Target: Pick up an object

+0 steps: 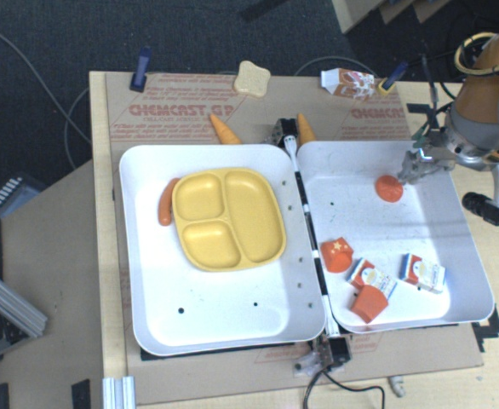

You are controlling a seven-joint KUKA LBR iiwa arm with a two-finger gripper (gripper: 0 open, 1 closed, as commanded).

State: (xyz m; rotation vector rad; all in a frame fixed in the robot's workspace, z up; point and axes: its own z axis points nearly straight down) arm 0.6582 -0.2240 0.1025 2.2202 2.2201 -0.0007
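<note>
My gripper hangs low over the far right part of the right bin, just right of a small red round object. Nothing shows between its fingers. Nearer the front of that bin lie a red-orange piece, a red block and two small red-and-white cartons. In the left bin a yellow divided plate rests with an orange sausage-shaped piece along its left side.
Behind the bins on the cardboard lie a slice of toy bread, two carrot-like pieces, a small carton and a blue clip. A black clamp sits where the bins meet.
</note>
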